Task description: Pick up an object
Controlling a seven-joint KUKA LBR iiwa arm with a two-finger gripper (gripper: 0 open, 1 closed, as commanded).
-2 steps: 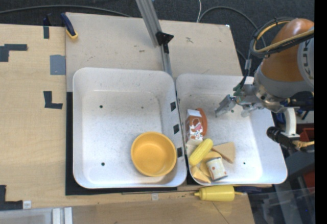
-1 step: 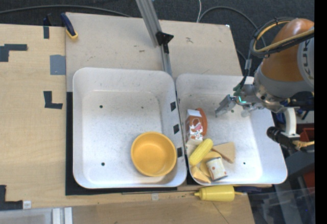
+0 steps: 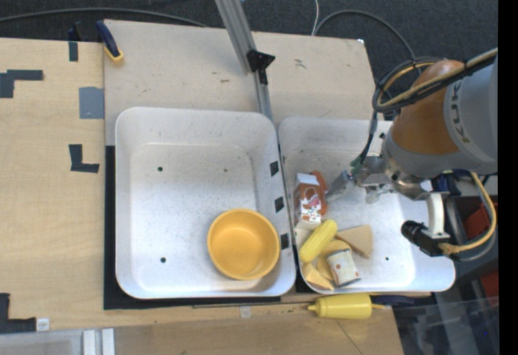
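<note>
Grey arm (image 3: 453,127) over right bin (image 3: 388,272) | fingers (image 3: 344,181) blurry, grip state unclear | pile (image 3: 332,252) overlapped

arm (image 3: 453,119) cut off at right edge

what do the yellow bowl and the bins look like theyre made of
The yellow bowl looks like moulded plastic: one even colour, a matte surface with a soft sheen, a thick rounded rim. The bins, left and right, look like thin white plastic trays with rounded corners and a scuffed, speckled finish. Neither can be confirmed by sight alone.
</note>
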